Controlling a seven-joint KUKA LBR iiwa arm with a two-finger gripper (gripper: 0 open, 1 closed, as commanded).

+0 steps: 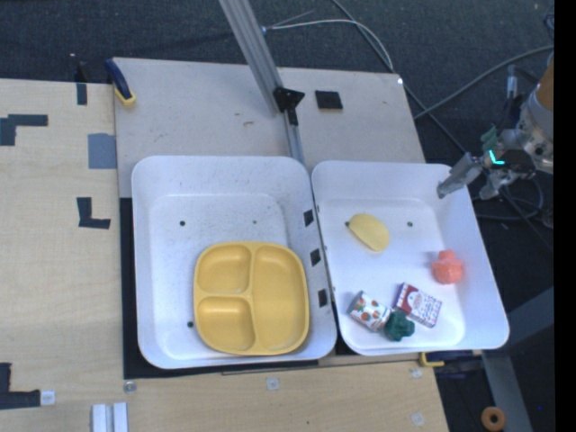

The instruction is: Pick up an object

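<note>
Camera view, from above at a slant. Two shallow white bins side by side on the bench. Left bin [153,241] holds a yellow divided tray [252,298] with three compartments, lying flat in the near half.

Right bin [468,241] holds five small items:
- yellow rounded object [369,231], possibly a toy lemon, in the far-left part of the bin;
- pink-orange lumpy object [448,267] near the right wall;
- small red-and-white carton [419,305] in the near part;
- second small printed carton [367,310] to its left, close to it;
- dark green object [400,328] between and just below the two cartons, touching or nearly touching both.

Gripper [470,180] sits at the far-right corner of the right bin, over its rim, well apart from every item. Two grey fingers [454,177] visible, angled toward the bin; they look spread apart, nothing between them.

A grey metal rail [250,36] runs diagonally across the far bench. Cables [360,25] lie on the dark floor beyond.
</note>
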